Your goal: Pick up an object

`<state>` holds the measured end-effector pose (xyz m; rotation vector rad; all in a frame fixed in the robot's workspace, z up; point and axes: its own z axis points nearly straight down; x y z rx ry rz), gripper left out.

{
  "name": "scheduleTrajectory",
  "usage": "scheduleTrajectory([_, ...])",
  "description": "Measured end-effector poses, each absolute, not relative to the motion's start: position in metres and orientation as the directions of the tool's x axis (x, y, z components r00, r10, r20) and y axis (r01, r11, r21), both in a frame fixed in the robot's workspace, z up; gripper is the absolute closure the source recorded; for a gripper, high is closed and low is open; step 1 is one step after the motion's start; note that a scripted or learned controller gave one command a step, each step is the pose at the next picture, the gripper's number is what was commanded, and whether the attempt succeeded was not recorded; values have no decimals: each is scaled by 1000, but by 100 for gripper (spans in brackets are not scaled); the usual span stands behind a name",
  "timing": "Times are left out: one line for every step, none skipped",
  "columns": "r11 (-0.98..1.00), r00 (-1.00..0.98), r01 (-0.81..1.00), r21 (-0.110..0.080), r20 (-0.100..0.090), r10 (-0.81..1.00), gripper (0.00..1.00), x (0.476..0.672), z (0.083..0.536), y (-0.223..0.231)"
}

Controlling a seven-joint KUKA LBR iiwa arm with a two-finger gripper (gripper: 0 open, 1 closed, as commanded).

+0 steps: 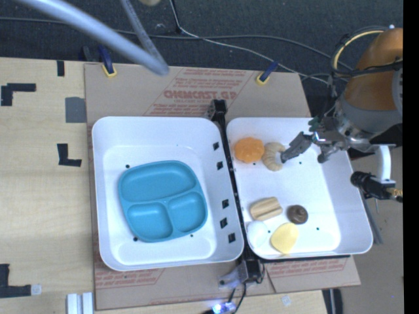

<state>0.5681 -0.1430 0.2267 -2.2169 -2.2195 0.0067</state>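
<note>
Nearest the bottom of the frame, a pale yellow rounded piece [284,238] lies in the lower part of the right-hand shallow white bin [350,205]. Just above it sit a tan, log-shaped block [266,209] and, to its right, a small dark brown round object [297,214], the two close together but apart.

To the left, the other shallow white bin [105,149] holds a light blue plastic plate with three compartments [162,199], lying flat near the bin's middle. A row of black clips [223,175] runs along the seam where the two bins meet.

Higher in the right bin, an orange rounded item [248,150] rests beside a beige, lumpy object [272,156]; the two look to be touching. The grey two-finger gripper [306,147] reaches in from the right edge of the frame, its dark fingers spread wide, one tip just beside the beige object and the other farther right over bare bin floor. Nothing sits between them. The grey arm with its orange band [378,57] rises at the upper right.

Both bins stand on a brown cardboard sheet with red printing [196,90], held by clamps at its far edge, over a light wooden bench [39,195]. A blurred grey bar [78,18] crosses the upper left of the frame.
</note>
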Motion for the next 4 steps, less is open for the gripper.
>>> scheduleTrajectory([1,-1,1000,-7,1,1000,0,568,171,-132])
scheduleTrajectory([1,-1,1000,-7,0,1000,0,556,117,-132])
scheduleTrajectory([3,-3,1000,-3,0,1000,100,558,130,-132])
scheduleTrajectory([2,-2,1000,2,0,1000,100,553,180,-123])
